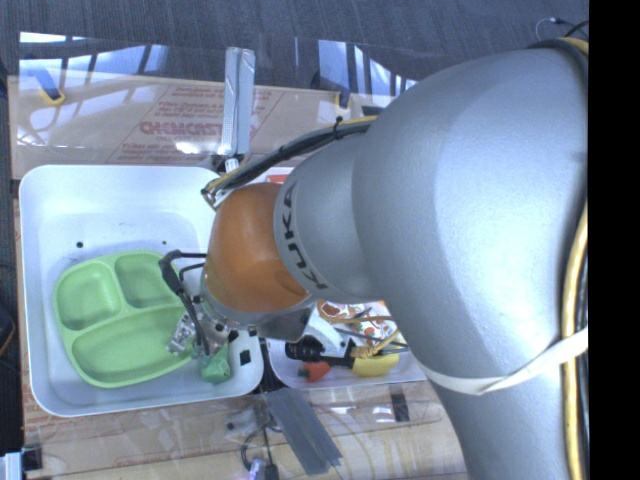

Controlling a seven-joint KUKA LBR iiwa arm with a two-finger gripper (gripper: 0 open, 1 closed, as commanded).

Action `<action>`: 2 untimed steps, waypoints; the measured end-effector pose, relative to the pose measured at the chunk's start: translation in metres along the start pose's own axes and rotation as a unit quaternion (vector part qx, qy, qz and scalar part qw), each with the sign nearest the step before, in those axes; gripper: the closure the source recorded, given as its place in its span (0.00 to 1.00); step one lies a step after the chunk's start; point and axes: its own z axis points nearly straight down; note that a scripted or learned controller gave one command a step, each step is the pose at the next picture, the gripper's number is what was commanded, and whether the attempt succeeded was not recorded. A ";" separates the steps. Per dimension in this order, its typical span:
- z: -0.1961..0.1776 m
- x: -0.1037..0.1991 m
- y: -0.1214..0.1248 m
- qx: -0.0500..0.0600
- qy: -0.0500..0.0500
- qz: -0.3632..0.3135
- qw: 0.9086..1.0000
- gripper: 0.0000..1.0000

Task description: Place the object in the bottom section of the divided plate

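A light green divided plate [115,323] lies in the left white bin [45,228], with two small sections at the top and one large section [120,350] at the bottom. My gripper [188,336] hangs low over the right end of that bottom section, under the orange wrist band [250,253]. A small dark green object [215,368] sits just past the plate's lower right rim, right beside the gripper. Whether it is held or resting on the bin floor cannot be made out.
The right bin [290,378] is mostly hidden by the arm. It holds a yellow item [377,365], a small red piece [316,372], a black item [303,350] and an orange-patterned packet [355,318]. A metal post [238,103] stands behind the bins.
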 end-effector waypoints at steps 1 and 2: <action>-0.132 0.038 0.053 0.000 0.000 0.017 1.000 1.00; -0.161 0.025 0.035 0.000 -0.001 0.088 0.996 1.00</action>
